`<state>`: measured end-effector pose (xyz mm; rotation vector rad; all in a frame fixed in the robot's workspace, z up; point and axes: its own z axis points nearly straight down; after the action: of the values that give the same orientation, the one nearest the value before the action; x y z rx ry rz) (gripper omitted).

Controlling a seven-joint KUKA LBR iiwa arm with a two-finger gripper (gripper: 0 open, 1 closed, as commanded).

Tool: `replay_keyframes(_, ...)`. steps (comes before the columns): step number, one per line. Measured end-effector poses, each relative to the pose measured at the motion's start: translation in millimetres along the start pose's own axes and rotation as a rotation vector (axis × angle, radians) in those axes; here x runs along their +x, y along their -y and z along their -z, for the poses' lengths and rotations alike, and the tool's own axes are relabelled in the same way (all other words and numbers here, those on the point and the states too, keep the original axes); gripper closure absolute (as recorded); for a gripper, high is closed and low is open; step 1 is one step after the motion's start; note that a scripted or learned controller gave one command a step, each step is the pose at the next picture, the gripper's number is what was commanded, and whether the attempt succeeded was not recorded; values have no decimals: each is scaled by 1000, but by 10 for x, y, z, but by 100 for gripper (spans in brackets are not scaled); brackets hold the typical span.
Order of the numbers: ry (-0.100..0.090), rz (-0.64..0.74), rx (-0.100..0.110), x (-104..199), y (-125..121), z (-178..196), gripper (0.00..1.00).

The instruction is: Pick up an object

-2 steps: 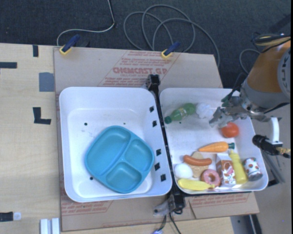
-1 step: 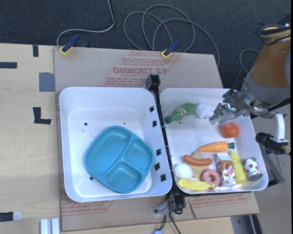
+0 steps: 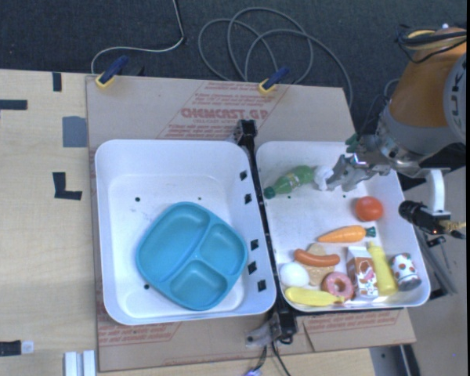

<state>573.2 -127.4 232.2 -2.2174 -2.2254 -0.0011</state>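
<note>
Pincer [image 3: 346,172] hangs just right of green bottle [image 3: 291,181], nothing gripped; spread we cannot tell. We judge bottle its target.

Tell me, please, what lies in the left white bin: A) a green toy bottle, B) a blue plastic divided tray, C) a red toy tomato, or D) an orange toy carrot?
B: the blue plastic divided tray lies alone on the floor of the left white bin, while the toy foods are in the right white bin.
</note>
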Motion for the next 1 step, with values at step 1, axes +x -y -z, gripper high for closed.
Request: replay_keyframes(1, 1, -1, 3, 116, -385, -590, 100)
